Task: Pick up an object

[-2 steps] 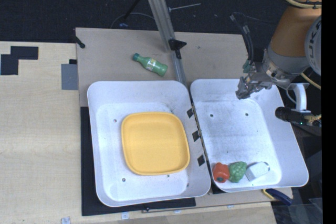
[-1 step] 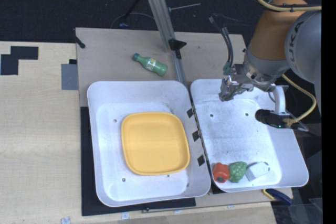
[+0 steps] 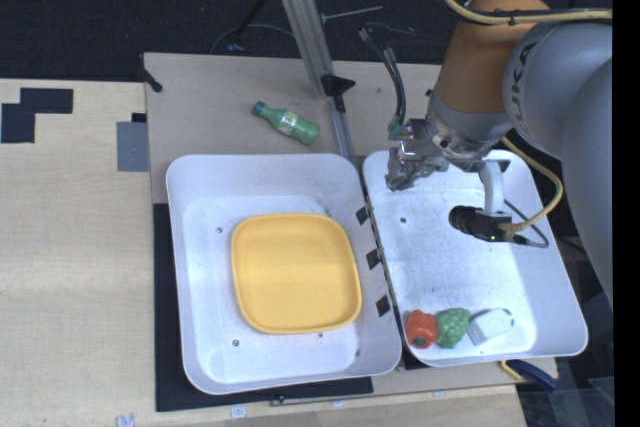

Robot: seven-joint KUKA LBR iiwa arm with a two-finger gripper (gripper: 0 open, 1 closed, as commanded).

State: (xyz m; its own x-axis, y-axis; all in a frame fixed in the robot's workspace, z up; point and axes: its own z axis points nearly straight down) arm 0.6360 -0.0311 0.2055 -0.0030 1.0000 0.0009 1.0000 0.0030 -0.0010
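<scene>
In right bin's (image 3: 560, 315) near corner, red (image 3: 421, 328), green (image 3: 452, 326), perhaps white objects (image 3: 490, 324), gripper (image 3: 400, 173) jaws unclear.

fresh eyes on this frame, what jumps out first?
The yellow plate lying flat in the left bin, and the big grey-and-orange arm reaching in from the right, its gripper over the right bin's far corner. Next, a green bottle on its side on the bench behind the bins.

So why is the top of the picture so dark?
In the camera view the floor behind the bench is black and unlit, while the two white plastic bins glare brightly; the grey arm's gripper looks slightly soft, and the square yellow plate sharp.
</scene>
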